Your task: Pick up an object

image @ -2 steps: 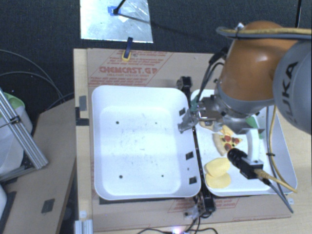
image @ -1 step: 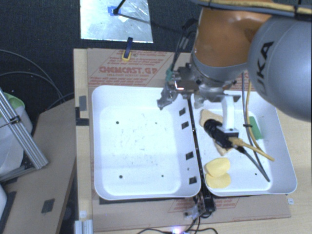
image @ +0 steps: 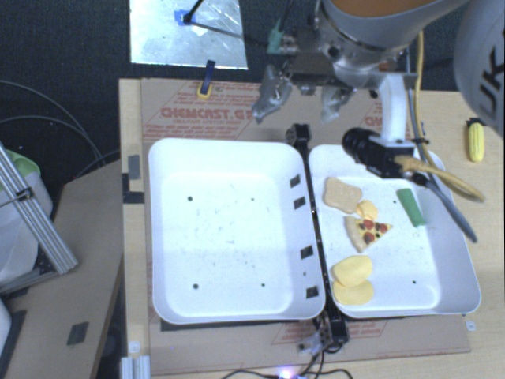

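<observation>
My gripper (image: 303, 99) hangs high above the far edge of the bins, over the seam between them, open with nothing between its two metal fingers (image: 270, 101). In the right bin (image: 454, 290) lie a tan bread slice (image: 342, 195), a small yellow piece (image: 368, 210), a toy pizza slice (image: 366, 231), a green block (image: 410, 207) and two yellow chip-like pieces (image: 352, 271) (image: 353, 294). All of them lie below and to the right of the gripper.
The left bin (image: 170, 290) sits beside the right one, joined by a black hinge strip (image: 304, 204). A yellow corn toy (image: 475, 140) lies on the bench at far right. A shiny metal sheet (image: 185, 22) lies beyond the bench.
</observation>
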Controlling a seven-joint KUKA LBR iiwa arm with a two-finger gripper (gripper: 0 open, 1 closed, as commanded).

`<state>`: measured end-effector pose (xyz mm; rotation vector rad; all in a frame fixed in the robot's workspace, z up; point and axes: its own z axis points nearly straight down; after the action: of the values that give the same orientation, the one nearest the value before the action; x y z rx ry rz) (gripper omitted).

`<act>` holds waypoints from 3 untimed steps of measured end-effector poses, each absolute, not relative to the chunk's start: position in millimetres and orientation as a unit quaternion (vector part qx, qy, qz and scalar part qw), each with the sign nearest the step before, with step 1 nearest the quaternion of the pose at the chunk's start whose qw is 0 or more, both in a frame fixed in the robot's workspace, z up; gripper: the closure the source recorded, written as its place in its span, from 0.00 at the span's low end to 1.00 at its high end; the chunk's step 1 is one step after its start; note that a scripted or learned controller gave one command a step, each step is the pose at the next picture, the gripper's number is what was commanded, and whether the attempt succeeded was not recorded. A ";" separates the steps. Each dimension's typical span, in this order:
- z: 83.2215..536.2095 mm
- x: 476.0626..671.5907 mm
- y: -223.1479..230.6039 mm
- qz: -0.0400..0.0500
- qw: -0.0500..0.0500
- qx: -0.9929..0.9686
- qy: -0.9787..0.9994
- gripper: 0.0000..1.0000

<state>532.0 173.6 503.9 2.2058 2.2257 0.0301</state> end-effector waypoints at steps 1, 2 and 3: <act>407.5 500.1 238.7 -0.003 -0.003 0.703 0.711 0.00; 424.3 503.2 234.9 0.002 0.001 0.703 0.711 1.00; 210.2 580.9 232.2 -0.006 -0.002 0.708 0.706 1.00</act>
<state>580.9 232.2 210.2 2.2256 2.2215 -0.0174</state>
